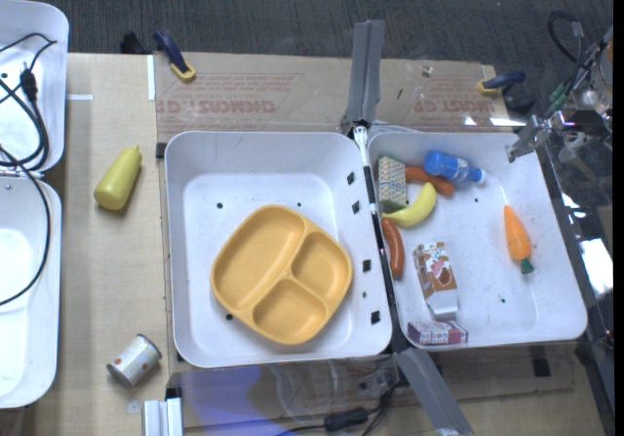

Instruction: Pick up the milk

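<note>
— What is being held in the right bin point(546, 322)?
— One milk carton point(436, 279) at lower centre, one banana point(417, 208), two carrots, one bottle point(450, 168).
— And the fingers?
— Their state cannot be told.

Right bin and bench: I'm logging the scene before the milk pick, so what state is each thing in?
milk carton: lying flat, untouched
blue bottle: on its side
banana: lying against the divider
carrot: lying alone
yellow tray: upright in left bin
yellow bottle: lying on bench
can: tipped over
</note>
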Controlling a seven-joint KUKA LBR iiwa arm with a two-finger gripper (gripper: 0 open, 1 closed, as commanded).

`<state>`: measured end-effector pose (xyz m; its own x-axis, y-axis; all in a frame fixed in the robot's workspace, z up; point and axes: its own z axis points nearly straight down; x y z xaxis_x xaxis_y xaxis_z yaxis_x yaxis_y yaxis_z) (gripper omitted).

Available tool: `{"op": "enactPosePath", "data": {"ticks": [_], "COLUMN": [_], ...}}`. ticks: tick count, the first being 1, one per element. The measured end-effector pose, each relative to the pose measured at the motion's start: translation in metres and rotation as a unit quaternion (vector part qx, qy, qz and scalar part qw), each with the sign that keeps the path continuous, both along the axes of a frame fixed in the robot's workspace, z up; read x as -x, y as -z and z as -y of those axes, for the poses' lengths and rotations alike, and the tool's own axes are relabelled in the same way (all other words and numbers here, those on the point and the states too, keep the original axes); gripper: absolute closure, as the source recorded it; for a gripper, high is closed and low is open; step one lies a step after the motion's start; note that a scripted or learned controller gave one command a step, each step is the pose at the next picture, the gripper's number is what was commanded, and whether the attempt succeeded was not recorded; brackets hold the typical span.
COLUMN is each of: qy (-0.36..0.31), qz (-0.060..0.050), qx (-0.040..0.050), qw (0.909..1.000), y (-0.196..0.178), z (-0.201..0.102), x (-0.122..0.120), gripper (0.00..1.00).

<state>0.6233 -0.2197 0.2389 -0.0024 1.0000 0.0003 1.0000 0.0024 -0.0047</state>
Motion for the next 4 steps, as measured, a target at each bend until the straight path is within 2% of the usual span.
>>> {"op": "enactPosePath", "data": {"ticks": [1, 2, 3, 4], "qy": [-0.052, 0.112, 0.111, -0.068], "qz": [0.000, 0.000, -0.002, 0.000], "qx": [-0.0005, -0.0005, -0.0003, -0.0005], "qw": [0.9986, 0.9937, 0.9939, 0.9977], "y": [0.083, 0.149, 0.143, 0.150], "z": [-0.059, -0.048, -0.048, -0.102], "x": [0.050, 0.037, 0.037, 0.045], "gripper": [0.00, 0.00, 1.00, 1.00]}}
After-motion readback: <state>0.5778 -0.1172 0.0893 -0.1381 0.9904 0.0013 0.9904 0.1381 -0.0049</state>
